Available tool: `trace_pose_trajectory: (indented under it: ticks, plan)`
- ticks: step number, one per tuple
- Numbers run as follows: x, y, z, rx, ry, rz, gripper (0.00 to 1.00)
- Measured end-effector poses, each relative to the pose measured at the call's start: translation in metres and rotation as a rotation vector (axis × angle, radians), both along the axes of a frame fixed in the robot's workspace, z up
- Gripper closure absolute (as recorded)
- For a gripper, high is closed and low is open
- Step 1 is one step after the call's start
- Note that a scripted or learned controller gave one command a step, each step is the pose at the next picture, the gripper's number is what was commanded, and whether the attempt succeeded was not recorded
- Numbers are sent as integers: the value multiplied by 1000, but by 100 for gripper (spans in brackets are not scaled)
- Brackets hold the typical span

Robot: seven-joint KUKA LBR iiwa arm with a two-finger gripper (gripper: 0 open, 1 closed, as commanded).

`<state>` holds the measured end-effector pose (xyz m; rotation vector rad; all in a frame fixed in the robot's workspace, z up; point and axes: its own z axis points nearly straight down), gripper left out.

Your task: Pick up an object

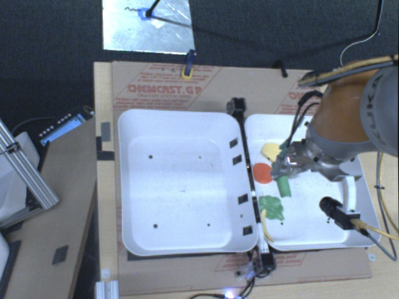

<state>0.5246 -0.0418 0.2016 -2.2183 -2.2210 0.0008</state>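
My gripper (288, 165) hangs low over the right bin (312, 232), near its left side. Just under and left of it lie a yellow object (270, 150) and a red-orange disc (262, 173). A small green block (283, 187) sits directly below the gripper. Further toward the front lies a crumpled green object (271, 207) with a yellow strip (264, 223) at its lower edge. The arm's grey and orange body covers the bin's far right part.
The left bin (181, 179) stands beside the right one, with black clips (240, 161) along the shared divider. Both rest on a cardboard sheet (162, 89). A shiny metal plate (148, 17) lies at the back.
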Motion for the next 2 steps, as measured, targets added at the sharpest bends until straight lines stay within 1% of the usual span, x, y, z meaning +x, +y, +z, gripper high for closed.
trace_pose_trajectory:
  ticks: [1, 2]
  plan:
    - [0, 79, -18, 3, 0, 10, 100]
    - [60, 111, 12, 0, -10, 7, 100]
